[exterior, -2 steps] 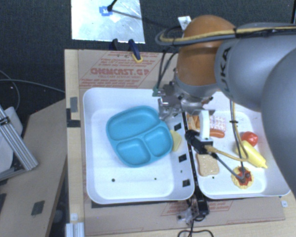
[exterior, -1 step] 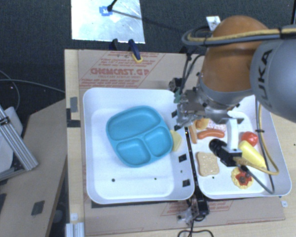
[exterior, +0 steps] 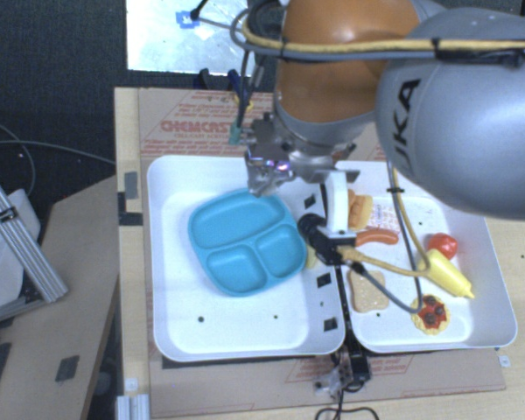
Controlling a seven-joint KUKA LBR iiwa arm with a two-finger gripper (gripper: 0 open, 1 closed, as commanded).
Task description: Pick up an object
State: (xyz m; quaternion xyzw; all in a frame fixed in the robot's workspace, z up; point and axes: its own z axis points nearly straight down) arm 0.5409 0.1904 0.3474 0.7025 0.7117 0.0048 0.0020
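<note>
A light blue divided plate (exterior: 245,248) lies flat in the left bin (exterior: 219,322), towards its right side. My gripper (exterior: 264,180) hangs low over the plate's far edge, at or just above its rim. The wrist and the orange band hide the bin's far right corner. In the right bin (exterior: 494,296) lie a toy hot dog (exterior: 376,236), a red tomato (exterior: 444,245), a yellow squeeze bottle (exterior: 448,274), a slice of toast (exterior: 367,291) and a small round pizza (exterior: 430,313).
An orange waffle-like piece (exterior: 360,208) sits at the back of the right bin beside the wrist. The arm's big grey link covers the right bin's far side. Bare white floor shows in the left bin in front of and left of the plate.
</note>
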